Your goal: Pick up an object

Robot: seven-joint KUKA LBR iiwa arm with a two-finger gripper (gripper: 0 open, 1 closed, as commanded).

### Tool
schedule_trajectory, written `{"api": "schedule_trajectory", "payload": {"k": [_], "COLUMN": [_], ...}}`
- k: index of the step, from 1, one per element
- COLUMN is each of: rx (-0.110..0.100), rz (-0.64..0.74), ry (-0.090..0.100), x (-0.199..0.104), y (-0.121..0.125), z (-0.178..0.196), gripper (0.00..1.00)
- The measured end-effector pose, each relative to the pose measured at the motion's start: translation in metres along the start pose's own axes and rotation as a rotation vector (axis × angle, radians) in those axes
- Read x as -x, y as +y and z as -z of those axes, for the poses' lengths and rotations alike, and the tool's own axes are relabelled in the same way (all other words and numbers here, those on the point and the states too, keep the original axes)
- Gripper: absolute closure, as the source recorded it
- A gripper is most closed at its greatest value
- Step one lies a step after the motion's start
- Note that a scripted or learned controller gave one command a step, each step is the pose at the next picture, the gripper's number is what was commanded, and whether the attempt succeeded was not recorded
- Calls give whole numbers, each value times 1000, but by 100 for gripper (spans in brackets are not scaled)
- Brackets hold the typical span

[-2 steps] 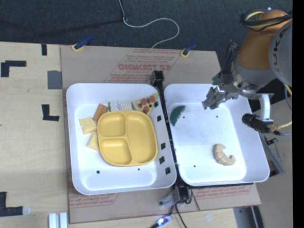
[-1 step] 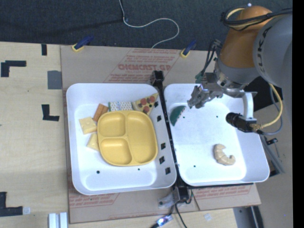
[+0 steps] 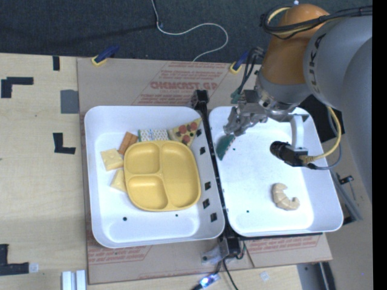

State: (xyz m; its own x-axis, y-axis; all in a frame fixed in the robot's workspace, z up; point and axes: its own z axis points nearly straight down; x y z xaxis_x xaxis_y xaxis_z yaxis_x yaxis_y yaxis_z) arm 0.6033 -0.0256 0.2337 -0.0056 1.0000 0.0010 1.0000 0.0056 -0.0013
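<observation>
Where the grey arm [image 3: 338, 47] with its orange band reaches in from the right, its hand [image 3: 233, 128] hangs over the top left part of the right bin [image 3: 314, 222]. A small green thing [image 3: 224, 145] sits right at the tips of the hand, close to the wall between the two bins. It looks pinched between the fingers, so the hand seems closed on it (the thing is too small to say what it is). Near the bottom right of the same bin lies a pale croissant [image 3: 284, 197], well apart from the hand.

The left bin [image 3: 97, 222] holds a yellow plate [image 3: 162, 175] with three parts. Some toy food pieces peek out around the plate: a pale cracker [image 3: 111, 159] on its left side, an orange stick [image 3: 127, 141] just above that, and a pizza slice [image 3: 186, 132] by the top right of the plate. Both bins rest on brown cardboard [image 3: 175, 83] on the table [image 3: 36, 180]. A thin white cord [image 3: 193, 32] curls on the dark floor behind.
</observation>
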Motion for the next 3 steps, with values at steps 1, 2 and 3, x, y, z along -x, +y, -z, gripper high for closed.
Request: {"api": "schedule_trajectory", "payload": {"k": [1, 2, 3], "rx": [-1, 0, -1], "rz": [-4, -4, -5], "ry": [-2, -1, -3], "x": [-7, 8, 10], "y": [-1, 9, -1], "z": [-10, -7, -16], "gripper": [100, 100, 100]}}
